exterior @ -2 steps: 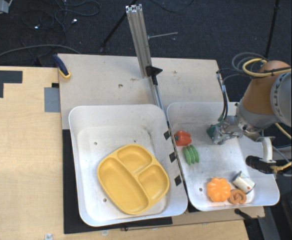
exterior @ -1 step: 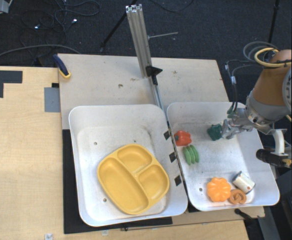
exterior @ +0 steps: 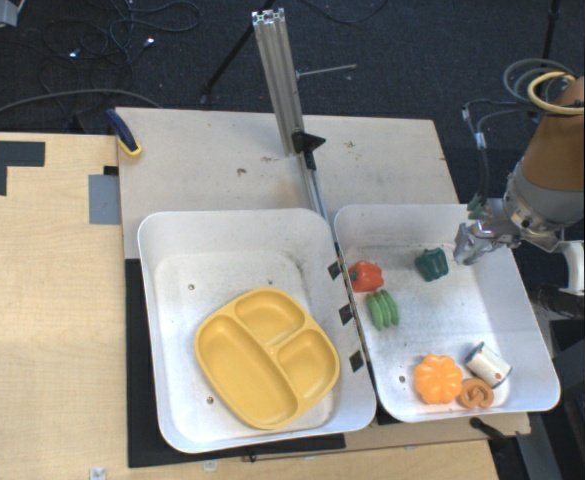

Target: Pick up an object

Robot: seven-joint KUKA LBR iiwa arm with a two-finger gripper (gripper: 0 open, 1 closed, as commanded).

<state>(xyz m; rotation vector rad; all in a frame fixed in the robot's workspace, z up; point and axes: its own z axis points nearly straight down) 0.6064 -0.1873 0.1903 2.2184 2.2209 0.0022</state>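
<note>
The right bin holds several small items. A dark green toy lies near its far side, a red piece and a light green ridged piece lie near its left wall. An orange pumpkin, a brown ring-shaped piece and a small white cylinder sit at its near right corner. My gripper hangs at the bin's far right edge, just right of the dark green toy, with nothing visibly in it.
The left bin holds a yellow divided plate. An upright metal post stands behind the bins. A wooden surface lies to the left. Cables trail on the dark floor behind.
</note>
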